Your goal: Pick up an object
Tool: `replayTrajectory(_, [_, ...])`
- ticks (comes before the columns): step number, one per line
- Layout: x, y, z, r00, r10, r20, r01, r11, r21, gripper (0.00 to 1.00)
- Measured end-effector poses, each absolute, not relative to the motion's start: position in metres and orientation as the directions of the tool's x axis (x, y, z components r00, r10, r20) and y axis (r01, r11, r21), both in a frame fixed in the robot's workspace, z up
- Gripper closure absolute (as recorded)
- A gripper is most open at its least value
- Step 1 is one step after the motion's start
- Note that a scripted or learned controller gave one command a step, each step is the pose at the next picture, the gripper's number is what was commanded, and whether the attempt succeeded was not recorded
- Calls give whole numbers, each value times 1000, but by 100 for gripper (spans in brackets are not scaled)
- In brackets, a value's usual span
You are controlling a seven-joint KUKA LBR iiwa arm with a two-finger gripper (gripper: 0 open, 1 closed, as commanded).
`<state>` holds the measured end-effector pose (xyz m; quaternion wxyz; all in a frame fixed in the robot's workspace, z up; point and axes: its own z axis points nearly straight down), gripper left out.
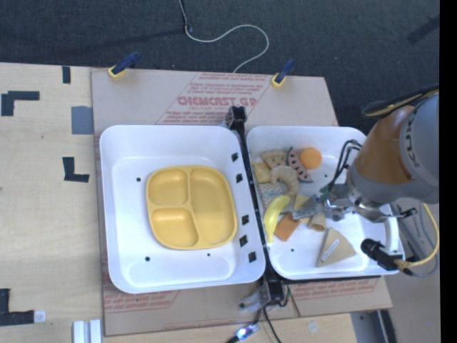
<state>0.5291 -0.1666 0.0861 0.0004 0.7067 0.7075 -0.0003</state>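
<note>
The right bin (351,136) holds a heap of toy food. In it lie a yellow banana (274,213), an orange block (285,228), an orange ball (310,157), several beige pieces (275,171) and a tan wedge (335,249). My gripper (323,204) is down in this bin, low among the items at the middle, just right of the banana and above the tan wedge. The grey wrist with its orange band (385,159) hides part of the bin's right side. No item can be seen lifted off the bin floor.
The left bin (114,191) holds a yellow divided plate (191,207). A black divider (246,184) runs between the bins. Both sit on a cardboard sheet (207,98) held by clamps. A cable (228,34) trails at the back.
</note>
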Motion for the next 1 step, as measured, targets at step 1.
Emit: replayTrajectory(1, [530, -166, 97, -2, 1000, -1, 1000, 2, 3, 100])
